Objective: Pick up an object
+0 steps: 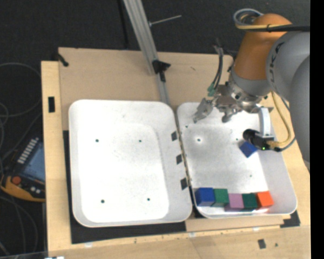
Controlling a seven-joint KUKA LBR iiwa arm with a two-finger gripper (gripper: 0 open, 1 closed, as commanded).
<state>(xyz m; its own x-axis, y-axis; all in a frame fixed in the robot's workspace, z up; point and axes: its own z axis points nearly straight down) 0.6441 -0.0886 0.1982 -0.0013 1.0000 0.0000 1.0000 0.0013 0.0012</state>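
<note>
Along the near edge of the right bin [275,171] I see five small cubes in a row, touching side by side: a blue block [204,196], a green block [221,196], a pale purple block [235,200], a darker green block [250,200] and an orange block [265,198]. They look matte and square-edged against the speckled white plastic. Farther in, toward the right wall, a sixth blue block [248,149] lies tilted on its own. The gripper [213,110] hangs over the far end of this bin, left of and beyond that lone block and well apart from the row; its fingers [201,110] are spread with nothing between them. The middle of the bin floor is bare. The left bin [124,161], rounded at its corners, sits just beside it.
</note>
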